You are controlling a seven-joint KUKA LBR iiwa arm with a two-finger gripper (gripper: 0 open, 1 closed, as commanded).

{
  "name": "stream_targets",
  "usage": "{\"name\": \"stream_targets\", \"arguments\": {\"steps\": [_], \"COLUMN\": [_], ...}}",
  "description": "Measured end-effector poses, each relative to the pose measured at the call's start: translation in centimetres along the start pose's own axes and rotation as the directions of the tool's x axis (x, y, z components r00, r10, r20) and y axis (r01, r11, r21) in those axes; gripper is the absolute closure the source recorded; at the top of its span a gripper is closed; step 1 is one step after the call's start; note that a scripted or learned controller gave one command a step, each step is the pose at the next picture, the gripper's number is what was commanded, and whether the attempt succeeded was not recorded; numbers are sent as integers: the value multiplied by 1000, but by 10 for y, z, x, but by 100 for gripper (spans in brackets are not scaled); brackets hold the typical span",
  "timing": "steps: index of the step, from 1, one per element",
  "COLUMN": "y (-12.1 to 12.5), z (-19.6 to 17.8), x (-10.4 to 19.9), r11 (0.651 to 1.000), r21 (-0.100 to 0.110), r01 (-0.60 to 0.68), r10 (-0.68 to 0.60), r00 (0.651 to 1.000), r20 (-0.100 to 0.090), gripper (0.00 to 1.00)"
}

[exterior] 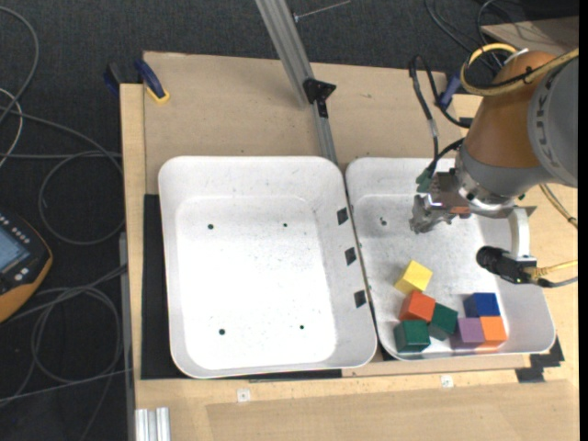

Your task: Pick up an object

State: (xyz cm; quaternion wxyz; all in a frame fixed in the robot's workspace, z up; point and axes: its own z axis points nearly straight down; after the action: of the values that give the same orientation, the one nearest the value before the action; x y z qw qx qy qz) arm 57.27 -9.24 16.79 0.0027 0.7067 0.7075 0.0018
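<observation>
My gripper (425, 217) hangs over the back half of the right bin (386, 186), pointing down, with nothing seen in it. Several small blocks lie in the bin's front part. A yellow block (415, 276) is the closest, a short way in front of the gripper. Beyond it sit a red block (420, 307), a green block (444, 320) and a dark green block (412, 336). At the front right corner are a blue block (482, 304), an orange block (493, 329) and a purple block (470, 331).
The left bin (175, 246) stands beside the right one, a shared rim between them. A slanted metal rail (292, 49) crosses the bench behind the bins. Cables and a black connector (501, 263) hang by the arm at the right.
</observation>
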Motion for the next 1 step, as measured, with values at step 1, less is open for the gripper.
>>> {"name": "stream_targets", "arguments": {"steps": [1], "y": [6], "z": [-51], "x": [9], "r11": [1000], "r21": [-1], "r01": [2], "r10": [-2], "r00": [1000], "r20": [-1], "gripper": [100]}}
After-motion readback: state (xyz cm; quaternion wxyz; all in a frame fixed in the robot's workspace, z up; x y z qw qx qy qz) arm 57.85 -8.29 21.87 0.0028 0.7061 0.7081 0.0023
